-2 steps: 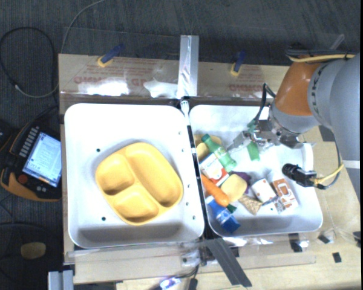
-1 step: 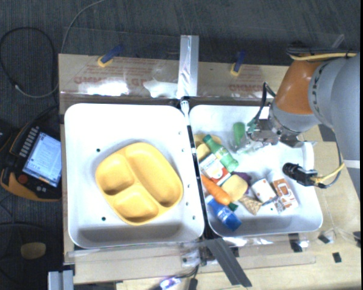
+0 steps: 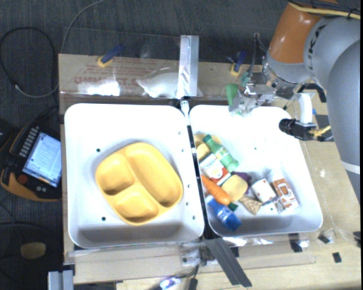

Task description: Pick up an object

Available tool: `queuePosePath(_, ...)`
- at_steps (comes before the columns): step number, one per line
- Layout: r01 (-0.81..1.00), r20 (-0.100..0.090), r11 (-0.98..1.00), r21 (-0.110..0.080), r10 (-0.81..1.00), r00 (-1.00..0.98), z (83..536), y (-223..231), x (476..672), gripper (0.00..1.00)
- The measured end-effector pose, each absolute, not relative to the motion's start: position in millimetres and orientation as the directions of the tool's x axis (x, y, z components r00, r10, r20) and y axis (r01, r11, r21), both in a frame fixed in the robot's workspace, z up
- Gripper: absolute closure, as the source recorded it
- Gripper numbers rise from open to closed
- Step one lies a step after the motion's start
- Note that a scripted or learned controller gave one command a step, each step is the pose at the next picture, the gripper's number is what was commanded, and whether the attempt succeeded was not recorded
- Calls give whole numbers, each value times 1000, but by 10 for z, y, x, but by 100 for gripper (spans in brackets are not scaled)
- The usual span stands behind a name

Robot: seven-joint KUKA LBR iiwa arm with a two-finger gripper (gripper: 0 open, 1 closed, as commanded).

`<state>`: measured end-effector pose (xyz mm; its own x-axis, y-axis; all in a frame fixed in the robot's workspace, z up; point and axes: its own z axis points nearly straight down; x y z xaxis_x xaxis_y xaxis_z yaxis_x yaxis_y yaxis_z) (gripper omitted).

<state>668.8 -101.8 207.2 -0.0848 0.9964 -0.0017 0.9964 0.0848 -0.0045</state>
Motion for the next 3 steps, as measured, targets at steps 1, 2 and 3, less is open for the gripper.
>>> queuePosePath(1,998,-4,64,-7,998,-64,1907,-1106,6681,100)
queuePosePath(2,1000,1,3,-6,1000,-3,2091,-921,6003,100)
queuePosePath(3,947,2,321,-4,947,-321,2222,-1018,5371,100)
